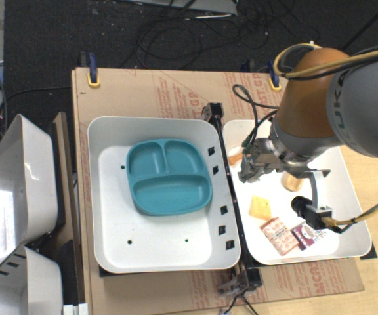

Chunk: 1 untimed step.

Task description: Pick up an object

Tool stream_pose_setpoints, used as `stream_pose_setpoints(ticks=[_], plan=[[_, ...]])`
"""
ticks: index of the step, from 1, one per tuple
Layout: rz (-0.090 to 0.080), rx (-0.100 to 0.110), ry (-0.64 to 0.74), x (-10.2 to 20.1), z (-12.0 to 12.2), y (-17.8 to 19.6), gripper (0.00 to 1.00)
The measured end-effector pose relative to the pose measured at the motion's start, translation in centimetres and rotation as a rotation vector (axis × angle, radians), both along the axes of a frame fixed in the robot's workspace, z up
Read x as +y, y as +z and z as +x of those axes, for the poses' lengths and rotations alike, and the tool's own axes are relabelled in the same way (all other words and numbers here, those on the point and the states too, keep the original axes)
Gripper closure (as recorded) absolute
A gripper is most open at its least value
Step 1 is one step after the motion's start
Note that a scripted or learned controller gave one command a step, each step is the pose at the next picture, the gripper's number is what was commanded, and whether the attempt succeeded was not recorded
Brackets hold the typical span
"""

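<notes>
1. Plainly, the grey arm with its orange band (320, 90) reaches in from the right and hangs low over the right-hand shallow white bin (356, 245), wrist bent down toward that bin's left side.
2. Its claw (254, 166) sits near the bin's left wall; whether it is open or closed I cannot tell.
3. Candidates lie apart from it: a yellow wedge-shaped block (261, 208), a red-and-white packet (277, 233), a small orange piece (235, 156).
4. Likely risk: descending between them and closing on nothing.
</notes>
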State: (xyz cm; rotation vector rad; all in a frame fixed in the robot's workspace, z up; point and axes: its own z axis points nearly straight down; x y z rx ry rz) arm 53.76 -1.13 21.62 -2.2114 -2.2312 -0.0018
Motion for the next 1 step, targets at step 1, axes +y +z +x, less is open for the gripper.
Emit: stream_pose_setpoints(ticks=[1], plan=[[0.001,-0.001,0.0,6.24,1.29,0.61,1.0]])
